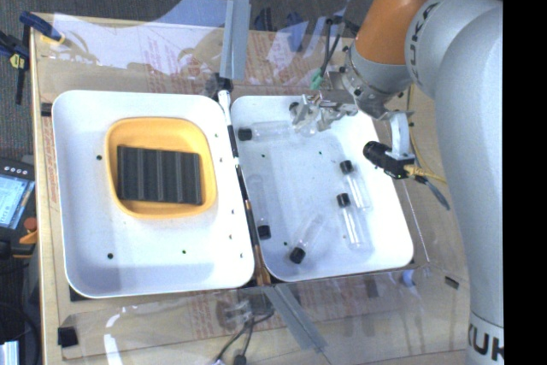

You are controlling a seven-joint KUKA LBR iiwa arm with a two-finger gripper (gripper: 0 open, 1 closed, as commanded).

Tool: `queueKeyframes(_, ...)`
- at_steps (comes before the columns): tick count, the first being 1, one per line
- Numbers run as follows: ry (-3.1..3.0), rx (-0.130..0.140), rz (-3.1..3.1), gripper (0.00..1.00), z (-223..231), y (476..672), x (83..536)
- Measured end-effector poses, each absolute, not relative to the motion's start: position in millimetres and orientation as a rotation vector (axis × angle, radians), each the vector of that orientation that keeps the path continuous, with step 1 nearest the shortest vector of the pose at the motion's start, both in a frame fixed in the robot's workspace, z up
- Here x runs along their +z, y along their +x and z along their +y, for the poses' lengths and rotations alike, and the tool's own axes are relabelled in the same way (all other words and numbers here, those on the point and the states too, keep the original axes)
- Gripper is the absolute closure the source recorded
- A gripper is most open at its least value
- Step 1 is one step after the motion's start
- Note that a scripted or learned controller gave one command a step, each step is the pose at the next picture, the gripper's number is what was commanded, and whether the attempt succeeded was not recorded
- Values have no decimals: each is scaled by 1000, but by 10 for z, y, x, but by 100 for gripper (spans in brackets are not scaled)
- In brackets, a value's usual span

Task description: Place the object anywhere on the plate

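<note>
Right bin (389, 248): several clear vials with black caps, one (352, 184) near the centre. Left bin (77, 184): yellow plate (128, 137) (dark ribbed insert). Gripper (314, 111) over the right bin's far edge; grip state cannot be told.

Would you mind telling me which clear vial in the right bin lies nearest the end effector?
The vial along the right bin's far wall, cap toward the divider, just left of the end effector; the other vials lie nearer the bin's front.

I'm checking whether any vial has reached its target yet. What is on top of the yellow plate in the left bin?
The yellow plate bears a dark ribbed insert, nothing else. The clear vials lie in the right bin.
</note>
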State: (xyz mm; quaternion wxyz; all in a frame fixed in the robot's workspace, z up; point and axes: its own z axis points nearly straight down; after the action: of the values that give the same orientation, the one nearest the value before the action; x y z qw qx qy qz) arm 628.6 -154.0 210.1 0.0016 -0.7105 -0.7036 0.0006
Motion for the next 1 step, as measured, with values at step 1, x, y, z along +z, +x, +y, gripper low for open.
queueKeyframes(1, -2013, 4, -2406, 100, -1188, 6103, 1804)
